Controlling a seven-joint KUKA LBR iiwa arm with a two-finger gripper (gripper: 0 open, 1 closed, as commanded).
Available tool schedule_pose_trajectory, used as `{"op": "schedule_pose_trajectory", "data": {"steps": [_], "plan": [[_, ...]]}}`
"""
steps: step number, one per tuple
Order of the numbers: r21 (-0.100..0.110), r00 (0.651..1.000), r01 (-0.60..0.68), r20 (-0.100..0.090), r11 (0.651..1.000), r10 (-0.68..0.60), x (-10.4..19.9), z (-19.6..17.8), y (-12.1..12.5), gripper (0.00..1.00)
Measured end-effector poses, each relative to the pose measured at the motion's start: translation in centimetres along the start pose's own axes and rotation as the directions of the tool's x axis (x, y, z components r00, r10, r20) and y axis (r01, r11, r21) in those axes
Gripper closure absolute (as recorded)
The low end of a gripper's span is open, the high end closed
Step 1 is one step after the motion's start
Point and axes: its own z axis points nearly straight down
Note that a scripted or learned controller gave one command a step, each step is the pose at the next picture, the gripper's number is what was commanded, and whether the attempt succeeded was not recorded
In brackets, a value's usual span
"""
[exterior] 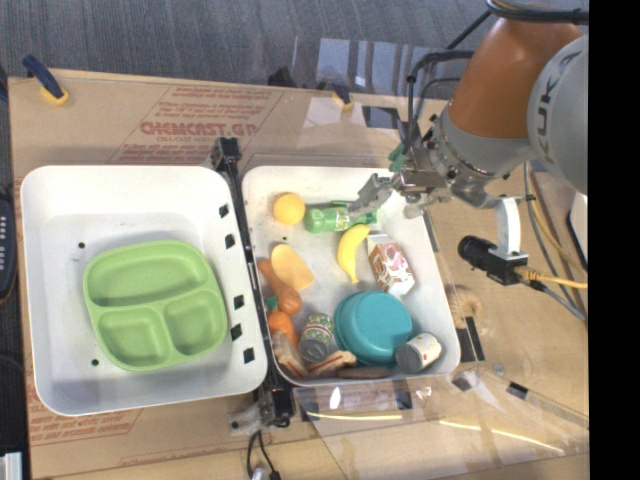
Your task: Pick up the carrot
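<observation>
Arm cropped at top right

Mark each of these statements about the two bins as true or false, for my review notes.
1. The green divided tray lies in the left bin. True.
2. The carrot lies in the left bin. False: it lies in the right bin, near its left wall.
3. The gripper is above the far part of the right bin, near the green bottle. True.
4. The gripper is holding the carrot. False: the carrot lies apart from it, lower left in the bin.
5. The banana lies next to the teal bowl. True.
</observation>
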Motion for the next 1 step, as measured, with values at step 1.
{"op": "schedule_pose_trajectory", "data": {"steps": [1], "plan": [[-0.008,1.000,0.030,0.003,1.000,-0.030,3.00,19.74,1.55,0.00]]}}
